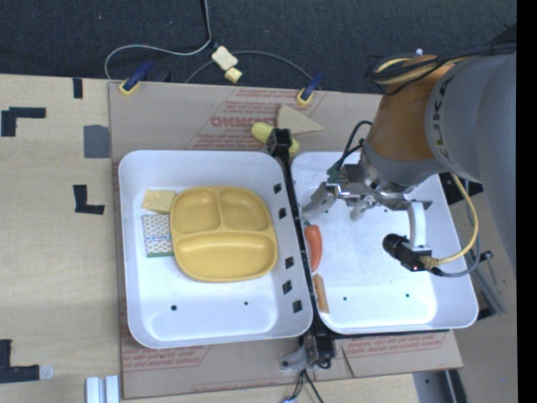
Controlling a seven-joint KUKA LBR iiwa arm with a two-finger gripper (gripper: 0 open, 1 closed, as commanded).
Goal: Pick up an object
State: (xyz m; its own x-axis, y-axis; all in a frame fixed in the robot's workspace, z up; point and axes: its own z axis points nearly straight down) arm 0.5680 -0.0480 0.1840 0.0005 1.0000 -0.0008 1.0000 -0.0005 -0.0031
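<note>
In the right bin (pixel 419 309), an orange carrot-shaped object (pixel 314 247) lies against the left wall. A thin brown stick-like piece (pixel 320 293) lies just below it. My gripper (pixel 334 209) hangs over the upper left part of this bin, just above and right of the orange object. Its fingers are spread open with nothing between them. The left bin (pixel 210 321) holds a yellow divided plate (pixel 224 232), a pale yellow block (pixel 157 200) and a small patterned packet (pixel 156 234).
The grey arm with its orange band (pixel 407 124) covers the right bin's upper right. A black cylinder on a cable (pixel 401 250) hangs over the bin's right half. A yellow item (pixel 263 130) and a black clamp (pixel 281 144) sit at the divider's far end.
</note>
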